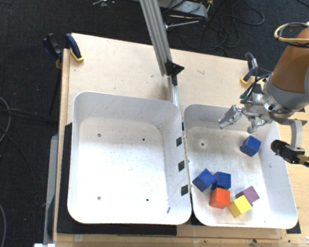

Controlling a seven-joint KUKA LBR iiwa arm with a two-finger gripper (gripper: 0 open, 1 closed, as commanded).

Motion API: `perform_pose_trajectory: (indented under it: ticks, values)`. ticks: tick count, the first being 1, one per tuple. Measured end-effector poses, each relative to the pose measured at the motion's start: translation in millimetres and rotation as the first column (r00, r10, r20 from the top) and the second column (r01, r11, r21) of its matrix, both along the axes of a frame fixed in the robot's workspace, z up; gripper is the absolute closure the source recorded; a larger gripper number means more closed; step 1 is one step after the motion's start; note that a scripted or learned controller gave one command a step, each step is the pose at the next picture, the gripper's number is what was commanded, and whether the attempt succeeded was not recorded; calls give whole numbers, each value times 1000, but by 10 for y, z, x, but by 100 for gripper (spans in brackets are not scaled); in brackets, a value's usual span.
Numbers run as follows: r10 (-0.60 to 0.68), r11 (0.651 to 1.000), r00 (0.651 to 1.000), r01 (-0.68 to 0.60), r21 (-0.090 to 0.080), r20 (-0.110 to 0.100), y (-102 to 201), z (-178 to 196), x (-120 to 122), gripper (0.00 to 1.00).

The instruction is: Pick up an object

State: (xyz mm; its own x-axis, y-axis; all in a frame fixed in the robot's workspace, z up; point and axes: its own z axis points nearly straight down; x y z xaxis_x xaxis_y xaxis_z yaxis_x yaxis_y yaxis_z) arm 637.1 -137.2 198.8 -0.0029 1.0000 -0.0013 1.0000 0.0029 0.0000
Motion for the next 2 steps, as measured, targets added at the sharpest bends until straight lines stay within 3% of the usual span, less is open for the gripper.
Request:
perform_pose_trajectory:
  ticks: [1,2]
  values:
    - [2,1000,1000,-2,2,1,289,198,-102,0]
    - [-9,1000,1000,9,1,-11,-251,-747,-840,0]
